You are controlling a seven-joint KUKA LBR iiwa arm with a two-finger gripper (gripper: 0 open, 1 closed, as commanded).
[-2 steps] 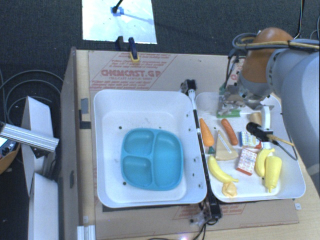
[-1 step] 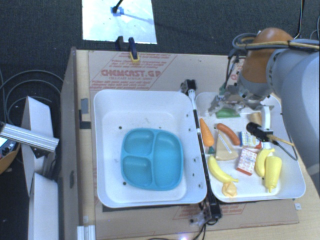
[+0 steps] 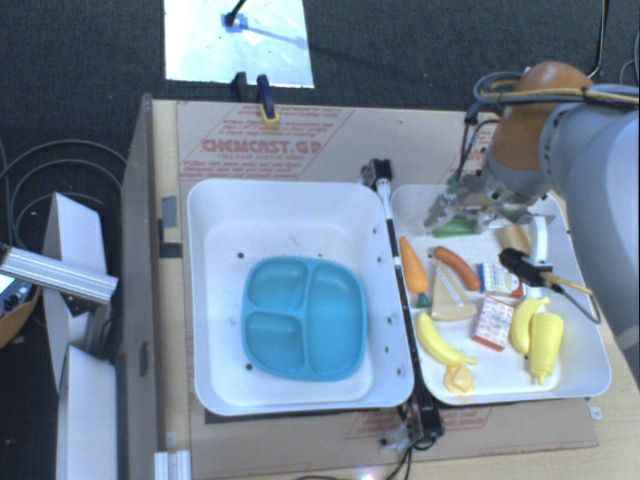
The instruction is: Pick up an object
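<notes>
Grey arm [image 3: 590, 153] hides part of the right bin [image 3: 590, 368]. We cannot tell the claw's [image 3: 455, 211] state, just above a green thing [image 3: 455, 227]. Nearby lie a carrot [image 3: 414, 266] and bananas [image 3: 440, 340].

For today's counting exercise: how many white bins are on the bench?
2: the left bin holds a blue plate; the right bin holds toy food.

Red lettering on the cardboard sheet [image 3: 300, 133] reads roughly "CHEMCAST GP".
</notes>
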